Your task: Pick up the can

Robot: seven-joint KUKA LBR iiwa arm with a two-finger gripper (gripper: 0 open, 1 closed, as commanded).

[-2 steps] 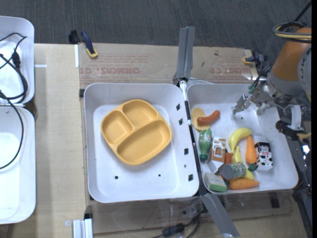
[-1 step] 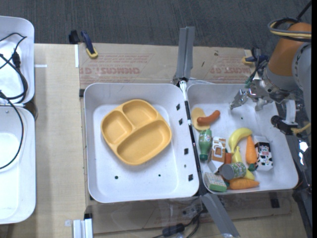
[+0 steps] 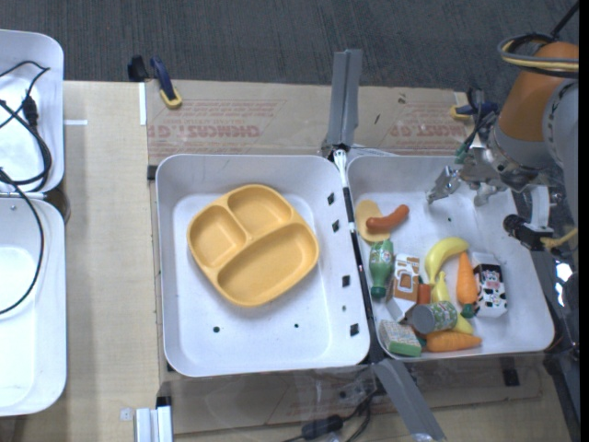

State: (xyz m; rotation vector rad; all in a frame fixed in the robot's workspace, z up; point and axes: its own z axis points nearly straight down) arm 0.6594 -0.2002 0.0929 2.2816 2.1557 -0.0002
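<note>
- Metal-grey gripper [image 3: 445, 189] hangs over the far part of the right bin [image 3: 543, 334], nothing between its fingers; whether they are spread, I cannot tell.
- The can [image 3: 433, 318] lies on its side well nearer the camera than the gripper, among the toy food.
- Beside it: a carrot [image 3: 452, 342] and a banana [image 3: 443, 252].

Yellow divided plate [image 3: 253, 243]; white bins [image 3: 175, 274]; yellow banana [image 3: 444, 251]; orange carrot [image 3: 467, 279]; green bottle [image 3: 381, 267]; grey-topped green can [image 3: 433, 318]; black-and-white cow-patterned carton [image 3: 490, 289].
</note>
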